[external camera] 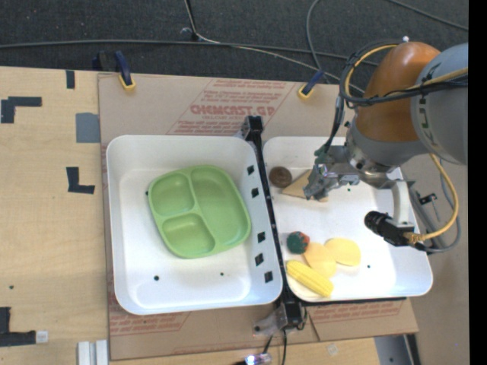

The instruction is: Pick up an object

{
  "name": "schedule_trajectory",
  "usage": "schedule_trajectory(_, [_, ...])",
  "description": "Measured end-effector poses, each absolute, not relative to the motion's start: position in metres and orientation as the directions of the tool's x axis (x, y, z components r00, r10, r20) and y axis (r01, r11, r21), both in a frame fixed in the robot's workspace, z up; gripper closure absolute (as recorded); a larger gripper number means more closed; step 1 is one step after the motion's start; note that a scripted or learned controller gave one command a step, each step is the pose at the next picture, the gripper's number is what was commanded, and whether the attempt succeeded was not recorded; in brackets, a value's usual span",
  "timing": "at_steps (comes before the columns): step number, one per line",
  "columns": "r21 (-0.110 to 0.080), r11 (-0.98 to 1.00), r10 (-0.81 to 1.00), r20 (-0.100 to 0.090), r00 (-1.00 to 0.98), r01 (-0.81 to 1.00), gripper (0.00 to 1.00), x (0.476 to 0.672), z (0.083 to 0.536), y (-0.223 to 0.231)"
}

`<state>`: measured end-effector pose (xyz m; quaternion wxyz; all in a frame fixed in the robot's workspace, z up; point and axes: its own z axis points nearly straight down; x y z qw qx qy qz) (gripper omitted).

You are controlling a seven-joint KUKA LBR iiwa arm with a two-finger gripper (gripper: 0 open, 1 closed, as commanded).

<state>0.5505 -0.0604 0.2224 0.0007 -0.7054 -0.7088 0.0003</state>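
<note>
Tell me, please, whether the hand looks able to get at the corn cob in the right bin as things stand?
Probably yes. The corn cob lies uncovered near the right bin's front edge, and the hand hovers over the same bin further back. Yellow pieces touch the cob, which could crowd a grasp.

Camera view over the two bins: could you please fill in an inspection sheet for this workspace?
Surface: left bin and right bin, side by side on a cardboard sheet.
Job's things: brown round piece, tan wedge, red-green ball, yellow pieces, corn, all in the right bin.
Clutter: green divided plate in the left bin.
Grippers: claw low over the tan wedge; grasp unclear.
Cables: black cables behind the bins.
Surroundings: two clamps; wooden bench.
</note>
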Motion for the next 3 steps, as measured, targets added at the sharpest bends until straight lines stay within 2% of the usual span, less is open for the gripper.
schedule_trajectory(3, [-0.001,0.007,1.000,0.001,-0.007,1.000,1.00,0.580,0.213,0.102])
